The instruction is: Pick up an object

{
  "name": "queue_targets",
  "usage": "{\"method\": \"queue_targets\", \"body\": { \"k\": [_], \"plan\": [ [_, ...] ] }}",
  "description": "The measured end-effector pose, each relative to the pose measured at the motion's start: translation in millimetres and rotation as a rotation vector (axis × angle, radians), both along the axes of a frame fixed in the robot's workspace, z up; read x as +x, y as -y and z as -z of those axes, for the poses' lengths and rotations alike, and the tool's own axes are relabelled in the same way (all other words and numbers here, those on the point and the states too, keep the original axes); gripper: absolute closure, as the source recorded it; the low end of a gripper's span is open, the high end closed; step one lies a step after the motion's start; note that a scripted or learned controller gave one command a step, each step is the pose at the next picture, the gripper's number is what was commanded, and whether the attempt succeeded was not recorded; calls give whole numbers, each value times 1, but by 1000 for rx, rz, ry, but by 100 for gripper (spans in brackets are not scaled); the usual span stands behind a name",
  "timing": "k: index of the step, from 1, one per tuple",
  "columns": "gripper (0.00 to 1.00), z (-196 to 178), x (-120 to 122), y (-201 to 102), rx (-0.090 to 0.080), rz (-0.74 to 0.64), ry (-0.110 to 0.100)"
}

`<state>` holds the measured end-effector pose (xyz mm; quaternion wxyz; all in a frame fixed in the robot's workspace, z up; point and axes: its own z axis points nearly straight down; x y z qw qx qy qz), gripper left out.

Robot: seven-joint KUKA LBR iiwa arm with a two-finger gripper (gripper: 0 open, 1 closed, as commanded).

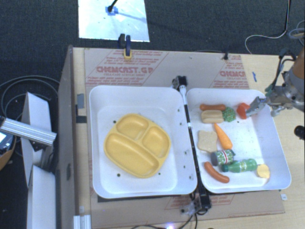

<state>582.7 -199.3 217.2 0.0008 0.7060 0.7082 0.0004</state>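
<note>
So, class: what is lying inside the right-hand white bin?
In the right bin: a hot dog, broccoli, tomato, carrot, bread slice, can, green bottle, sausage and a yellow piece. Anything beneath these is covered.

Right bin [279, 149] was crowded: hot dog [212, 113], broccoli [229, 114], carrot [222, 136], bread [207, 140], can [222, 157], bottle [238, 166], and sausage [216, 172] packed its left side. Open floor lay along its right wall.
</note>
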Motion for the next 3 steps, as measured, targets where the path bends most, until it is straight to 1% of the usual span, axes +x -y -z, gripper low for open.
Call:
{"method": "queue_targets", "body": {
  "k": [1, 2, 3],
  "plan": [
    [0, 115, 51, -29, 5, -3, 8],
    [0, 128, 15, -105, 1, 0, 12],
    [0, 129, 65, -107, -2, -1, 7]
  ]
}}
